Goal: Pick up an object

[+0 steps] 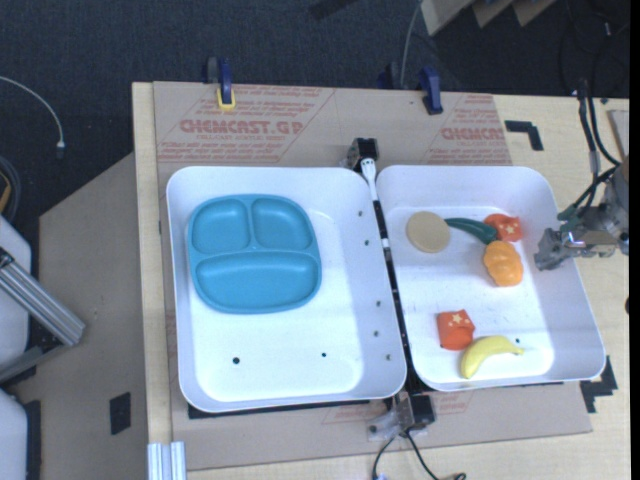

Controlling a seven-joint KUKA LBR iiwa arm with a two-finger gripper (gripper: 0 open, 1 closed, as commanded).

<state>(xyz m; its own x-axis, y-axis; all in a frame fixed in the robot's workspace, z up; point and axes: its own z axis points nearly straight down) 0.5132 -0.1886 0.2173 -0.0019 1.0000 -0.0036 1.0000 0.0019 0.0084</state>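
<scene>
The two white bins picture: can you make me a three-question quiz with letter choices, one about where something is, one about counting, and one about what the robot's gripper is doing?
1. Where is the blue divided plastic plate?
A. in the left white bin
B. in the right white bin
C. on the brown board

2. How many compartments does the blue plate have?
A. two
B. three
C. five

3. What is the grey gripper doing?
A. lifting the yellow toy banana
B. pressing on the blue plate
C. sitting at the right bin's right rim, apart from the toys

Answers: 1 A, the plate lies inside the left bin. 2 B, two small sections sit above one long one. 3 C, bare white floor separates it from the orange toy fruit.
</scene>
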